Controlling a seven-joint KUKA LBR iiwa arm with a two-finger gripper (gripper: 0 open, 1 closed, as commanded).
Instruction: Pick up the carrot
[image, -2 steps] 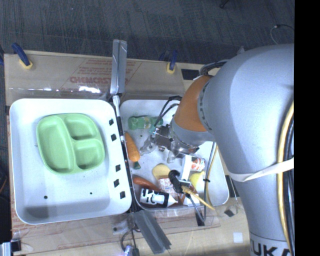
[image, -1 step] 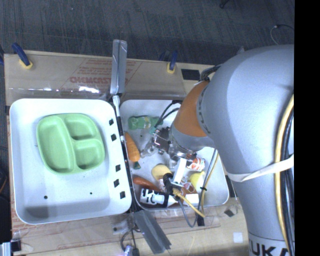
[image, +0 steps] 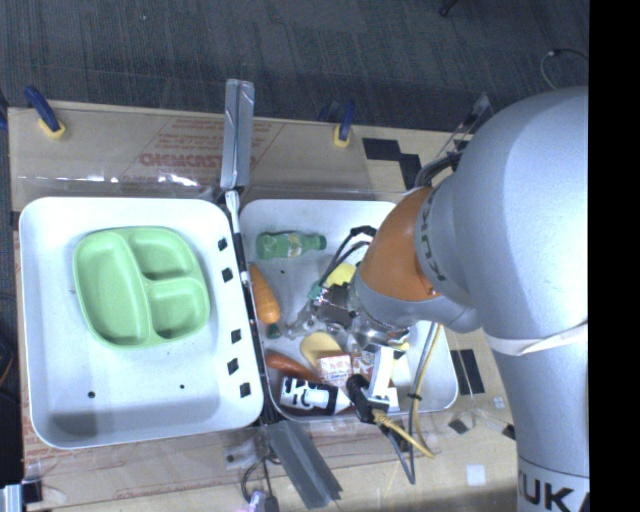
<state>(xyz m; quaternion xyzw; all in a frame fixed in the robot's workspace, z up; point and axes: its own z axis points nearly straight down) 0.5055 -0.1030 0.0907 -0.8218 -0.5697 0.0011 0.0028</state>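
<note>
**Crowded right bin leaves little room for a clean grab**

A bench over dark carpet carries two white bins: the left bin (image: 45, 330) holds a green divided tray (image: 140, 282), the right bin (image: 300, 212) a heap of toy food. The carrot (image: 265, 296) lies lengthwise along the right bin's left wall, at frame centre, below a green bottle (image: 290, 243) and above a red sausage-like piece (image: 290, 364). The gripper (image: 325, 300) hangs just right of the carrot, apart from it, with nothing visibly between its jaws; whether they stand open or closed I cannot tell. The risk, as I judge it: the wall beside the carrot could block one jaw, or a yellow slice (image: 320, 347) nearby gets caught instead.
</note>
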